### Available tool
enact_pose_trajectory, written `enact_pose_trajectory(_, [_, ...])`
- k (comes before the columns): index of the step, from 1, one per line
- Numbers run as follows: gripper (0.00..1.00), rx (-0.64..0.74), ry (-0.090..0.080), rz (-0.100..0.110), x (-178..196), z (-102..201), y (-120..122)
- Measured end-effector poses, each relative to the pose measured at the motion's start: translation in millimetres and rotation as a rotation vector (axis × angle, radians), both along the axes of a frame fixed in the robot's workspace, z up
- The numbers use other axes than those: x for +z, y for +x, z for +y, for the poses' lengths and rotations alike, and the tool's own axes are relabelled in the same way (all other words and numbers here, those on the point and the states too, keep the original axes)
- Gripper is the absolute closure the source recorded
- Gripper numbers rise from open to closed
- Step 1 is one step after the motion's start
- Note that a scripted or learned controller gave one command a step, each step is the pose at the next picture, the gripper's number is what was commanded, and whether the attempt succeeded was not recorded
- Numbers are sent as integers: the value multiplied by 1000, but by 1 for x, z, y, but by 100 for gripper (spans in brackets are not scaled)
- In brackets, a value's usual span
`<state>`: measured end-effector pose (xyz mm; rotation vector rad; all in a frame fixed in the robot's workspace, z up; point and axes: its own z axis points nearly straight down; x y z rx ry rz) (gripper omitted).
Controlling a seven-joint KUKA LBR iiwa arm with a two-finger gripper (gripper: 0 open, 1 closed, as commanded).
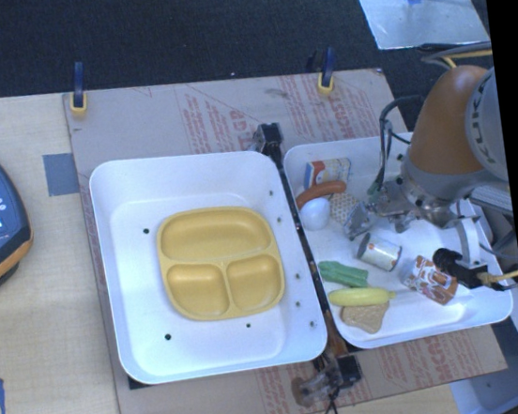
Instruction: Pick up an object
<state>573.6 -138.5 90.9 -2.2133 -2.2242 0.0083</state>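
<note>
Two bins sit side by side on the counter (60, 350), and nothing in them looks lifted yet, so I judge the pick not yet made.

Nearest, along the lower edge of the right bin (500, 310), lie a tan bread slice (363, 317) and, touching its top, a yellow banana (358, 298). Just above is a green piece (344, 273), maybe a pepper. To the right, low in the frame, a brown packet (428, 279) rests on the bin floor beside a black part of my arm's fittings.

Mid-bin, a silver can (379, 253) lies tilted on its side. My hand (367, 218) hovers just above and left of it, near the can but, as far as I can tell, around nothing. Whether it is released or clenched I cannot tell; the metal parts blur together under my wrist.

Farther up, a white ball (316, 213) sits by the bin's left wall, with a sausage (319, 191) just above it.

The left bin (125, 266) holds a yellow tray (220, 260) with three compartments, well apart from my hand.

What is left, I judge: settle on one thing, likely the can, close, and lift.
</note>
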Motion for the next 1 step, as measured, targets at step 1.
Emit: enact_pose_trajectory(1, [100,3,-2,1,11,-1,0])
